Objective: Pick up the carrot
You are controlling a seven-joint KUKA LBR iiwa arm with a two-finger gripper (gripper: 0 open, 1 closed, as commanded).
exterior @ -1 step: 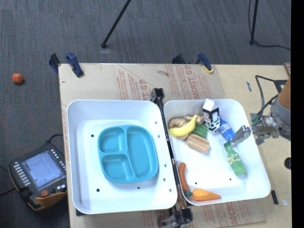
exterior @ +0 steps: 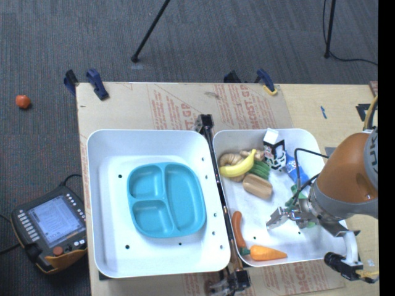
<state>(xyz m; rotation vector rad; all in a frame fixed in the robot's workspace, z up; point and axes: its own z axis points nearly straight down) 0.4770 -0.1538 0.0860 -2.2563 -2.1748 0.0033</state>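
Observation:
The carrot [exterior: 269,253], orange with a green top at its left end, lies on its side along the front wall of the right bin [exterior: 311,139]. My gripper [exterior: 282,217] hovers over the bin floor a little above and to the right of the carrot, apart from it. Its fingers look open with nothing between them. The grey arm with its orange band [exterior: 349,174] reaches in from the right.
In the right bin are also a slim red-orange piece [exterior: 237,227] left of the carrot, a banana [exterior: 237,167], a bread roll [exterior: 257,186], a green item [exterior: 262,169], a milk carton [exterior: 274,150] and a blue packet [exterior: 293,171]. The left bin [exterior: 99,165] holds a blue divided tray [exterior: 166,199].

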